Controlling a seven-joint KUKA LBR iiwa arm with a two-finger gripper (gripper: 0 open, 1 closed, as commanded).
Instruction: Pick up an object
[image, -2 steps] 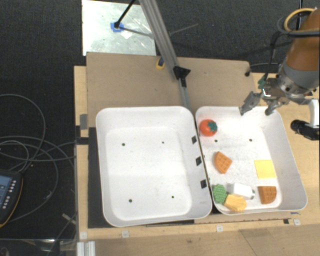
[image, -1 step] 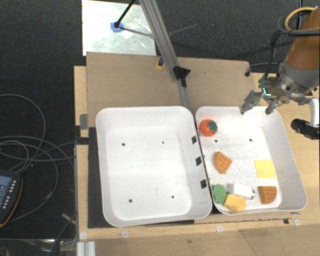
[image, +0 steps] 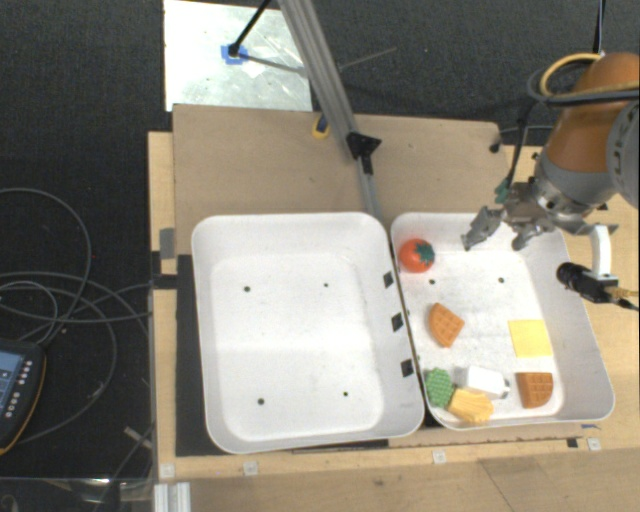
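Observation:
My gripper (image: 500, 233) hangs open over the far edge of the right bin (image: 590, 340), its two grey fingers spread with nothing between them. To its left, in the bin's far left corner, lies a red tomato-like ball (image: 416, 255). Nearer the front are an orange waffle-like piece (image: 446, 325), a yellow flat block (image: 529, 338), an orange-brown block (image: 534, 389), a white block (image: 486, 380), a green piece (image: 438, 385) and a yellow piece (image: 470, 405).
The left bin (image: 215, 300) sits beside the right one, joined by black clips (image: 396, 322). A grey pole (image: 335, 90) slants across the far bench. Cables and a pendant (image: 15, 385) lie on the floor at left.

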